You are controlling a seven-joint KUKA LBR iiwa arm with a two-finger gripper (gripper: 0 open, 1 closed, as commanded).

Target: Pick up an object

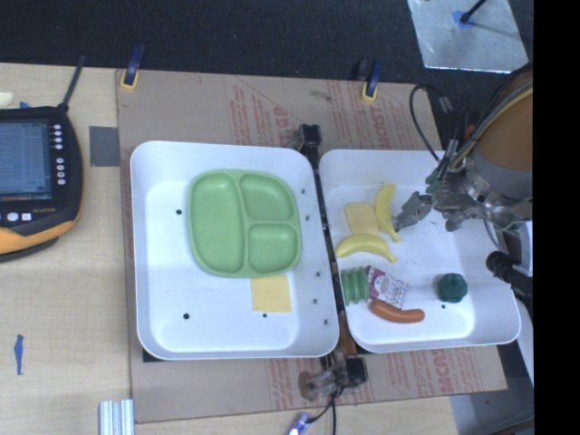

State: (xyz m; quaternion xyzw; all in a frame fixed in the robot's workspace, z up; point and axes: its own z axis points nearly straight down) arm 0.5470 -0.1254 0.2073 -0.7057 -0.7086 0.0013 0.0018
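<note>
My gripper [428,224] hangs over the upper middle of the right bin [489,333], its two fingers spread open with nothing between them. Just left of it lie a small upright banana [386,208], a pale yellow block [361,217] and a curved banana [364,246]. Toward the bin's front sit a green ribbed piece [353,285], a red and white packet [391,288], an orange-red sausage [397,313] and a dark green ball [451,287]. None of these touches the gripper.
The left bin [154,324] holds a green divided plate [243,222] and a yellow square slice [271,294]. A handheld control pad [32,179] lies on the bench at far left. Clamps and cables sit around the bins' edges.
</note>
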